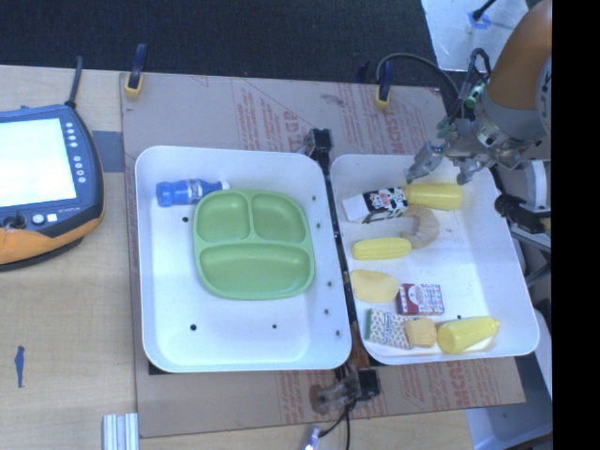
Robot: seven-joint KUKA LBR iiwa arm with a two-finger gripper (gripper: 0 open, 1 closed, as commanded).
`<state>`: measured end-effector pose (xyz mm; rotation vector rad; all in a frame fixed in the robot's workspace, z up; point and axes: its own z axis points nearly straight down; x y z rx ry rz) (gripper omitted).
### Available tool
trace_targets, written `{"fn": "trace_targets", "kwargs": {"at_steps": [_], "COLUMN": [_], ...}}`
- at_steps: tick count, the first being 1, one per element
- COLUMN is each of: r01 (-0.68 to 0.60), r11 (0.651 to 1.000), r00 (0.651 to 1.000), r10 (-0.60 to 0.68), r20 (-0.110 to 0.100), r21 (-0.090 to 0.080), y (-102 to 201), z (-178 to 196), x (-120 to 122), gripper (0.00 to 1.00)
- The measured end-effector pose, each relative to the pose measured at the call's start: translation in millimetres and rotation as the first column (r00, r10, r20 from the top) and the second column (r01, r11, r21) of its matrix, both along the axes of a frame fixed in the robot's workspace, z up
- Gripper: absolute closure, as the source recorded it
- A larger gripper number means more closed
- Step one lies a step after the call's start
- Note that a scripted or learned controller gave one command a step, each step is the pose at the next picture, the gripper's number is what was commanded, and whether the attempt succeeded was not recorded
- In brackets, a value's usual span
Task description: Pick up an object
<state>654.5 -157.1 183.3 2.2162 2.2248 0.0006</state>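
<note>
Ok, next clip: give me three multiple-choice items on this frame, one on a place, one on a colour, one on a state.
1. Where is the blue bottle?
A. left bin, beside the divided plate
B. right bin
C. on the bench outside the bins

2. What colour is the divided plate?
A. red
B. green
C. black

3. How does the gripper stand?
A. over the right bin's far end, near a yellow item
B. resting on the divided plate
C. over the tablet at the left

Key: 1 A, it lies in the left bin. 2 B, plainly green. 3 A, over the right bin, by the yellow item.
</note>
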Motion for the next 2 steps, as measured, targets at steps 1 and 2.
{"fn": "trace_targets", "kwargs": {"at_steps": [1, 2], "r01": [0.002, 0.009], "r11": [1.000, 1.000], "r00": [1.000, 1.000], "r10": [-0.002, -0.008], "r20": [0.002, -0.030], "r21": [0.003, 0.012], "y": [0.8, -0.3], "z": [-72.1, -80.3], "x": [-11.7, 0.4], "gripper": [0.00, 0.00]}}
